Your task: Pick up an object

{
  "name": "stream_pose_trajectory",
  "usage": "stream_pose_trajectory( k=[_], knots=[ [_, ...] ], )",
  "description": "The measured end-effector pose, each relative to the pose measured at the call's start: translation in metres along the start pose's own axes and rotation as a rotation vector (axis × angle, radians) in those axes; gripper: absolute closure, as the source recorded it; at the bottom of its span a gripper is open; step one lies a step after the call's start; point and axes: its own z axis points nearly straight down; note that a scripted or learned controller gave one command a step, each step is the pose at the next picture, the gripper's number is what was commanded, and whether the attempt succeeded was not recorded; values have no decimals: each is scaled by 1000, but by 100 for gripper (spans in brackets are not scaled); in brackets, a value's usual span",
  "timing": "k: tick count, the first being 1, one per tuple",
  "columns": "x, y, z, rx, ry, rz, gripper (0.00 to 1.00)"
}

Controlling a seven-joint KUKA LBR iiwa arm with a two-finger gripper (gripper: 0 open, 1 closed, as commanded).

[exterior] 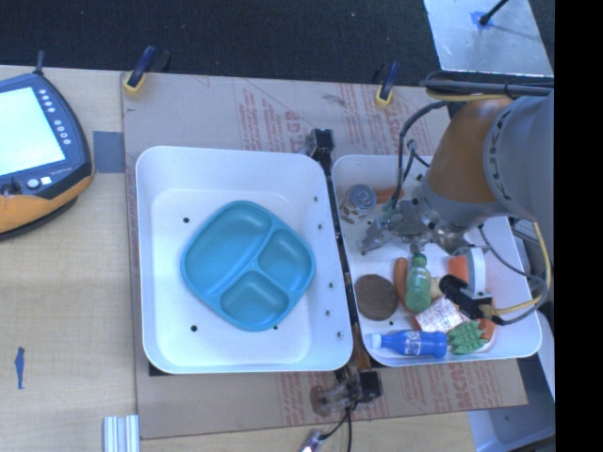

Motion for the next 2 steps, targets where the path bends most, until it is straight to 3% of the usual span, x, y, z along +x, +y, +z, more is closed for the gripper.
stream_pose_trajectory(
  k=[2],
  knots=[
    [0, 0, 0, 0, 0, 1, 0]
  ],
)
